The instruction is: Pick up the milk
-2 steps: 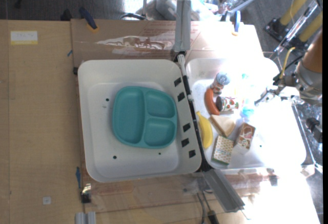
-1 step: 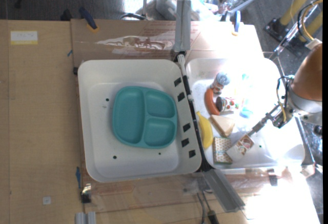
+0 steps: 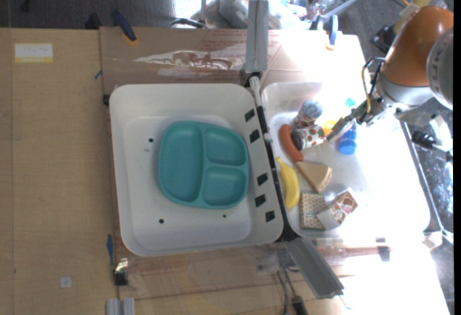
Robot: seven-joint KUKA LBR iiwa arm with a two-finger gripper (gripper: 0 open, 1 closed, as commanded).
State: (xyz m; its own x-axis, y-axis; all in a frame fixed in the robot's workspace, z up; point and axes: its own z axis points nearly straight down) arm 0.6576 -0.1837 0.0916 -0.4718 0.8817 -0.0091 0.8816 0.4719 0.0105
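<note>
The milk (image 3: 337, 210), a small white carton with an orange-brown face, lies on its side near the front of the right bin (image 3: 374, 191). My gripper (image 3: 337, 131) reaches in from the right at a slant, low over the back half of that bin. Its tip sits between a red-spotted white cup (image 3: 311, 136) and a blue bottle (image 3: 348, 142). The tip is well behind the milk and apart from it. Nothing shows between its tips.
The right bin also holds a red sausage (image 3: 289, 144), a yellow banana (image 3: 289, 184), a tan wedge (image 3: 315, 174), a patterned flat box (image 3: 310, 211) and a grey can (image 3: 310, 110). A teal divided plate (image 3: 203, 164) lies in the left bin (image 3: 137, 162).
</note>
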